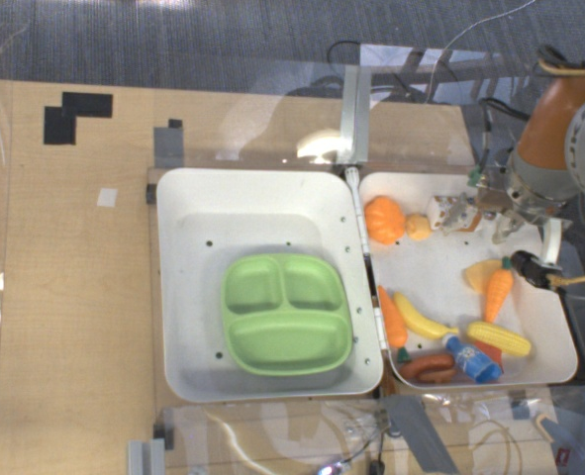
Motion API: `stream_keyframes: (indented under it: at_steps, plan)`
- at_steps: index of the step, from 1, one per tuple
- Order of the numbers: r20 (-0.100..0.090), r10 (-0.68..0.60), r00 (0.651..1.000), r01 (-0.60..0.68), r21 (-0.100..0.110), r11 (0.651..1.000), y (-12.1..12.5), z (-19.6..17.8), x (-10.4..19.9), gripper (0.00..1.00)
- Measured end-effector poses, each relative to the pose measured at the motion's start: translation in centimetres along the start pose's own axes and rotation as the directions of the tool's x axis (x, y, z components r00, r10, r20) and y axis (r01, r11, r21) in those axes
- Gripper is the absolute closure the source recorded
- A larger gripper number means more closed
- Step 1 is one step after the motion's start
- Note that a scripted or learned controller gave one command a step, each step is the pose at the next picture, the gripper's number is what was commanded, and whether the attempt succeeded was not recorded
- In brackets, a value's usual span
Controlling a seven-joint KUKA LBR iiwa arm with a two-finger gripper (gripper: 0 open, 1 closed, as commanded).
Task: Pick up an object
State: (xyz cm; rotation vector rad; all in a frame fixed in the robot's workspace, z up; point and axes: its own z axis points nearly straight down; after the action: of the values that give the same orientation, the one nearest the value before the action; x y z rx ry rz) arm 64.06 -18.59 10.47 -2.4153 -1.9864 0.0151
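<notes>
Gripper over the right bin, jaws apparently open on nothing.
Small yellow ball at its nine o'clock; arm enters from three o'clock.

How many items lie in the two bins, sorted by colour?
Green: 1, the divided plate in the left bin.
Orange: 4, the pumpkin, a small ball, a carrot and a carrot along the right bin wall.
Yellow: 3, the banana, corn and a pale piece.
Blue: 1, the bottle.
Red-brown: 1, the sausage.
Total: 10
</notes>
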Motion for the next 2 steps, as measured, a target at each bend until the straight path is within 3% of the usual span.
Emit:
stream_keyframes:
  at_steps: [1,2]
  plan:
    - [0.000,-0.006,1.000,0.006,-0.002,1.000,0.2,-1.0,0.1,1.00]
    - [0.002,-0.011,1.000,0.011,-0.021,1.000,1.8,-4.1,2.9,1.00]
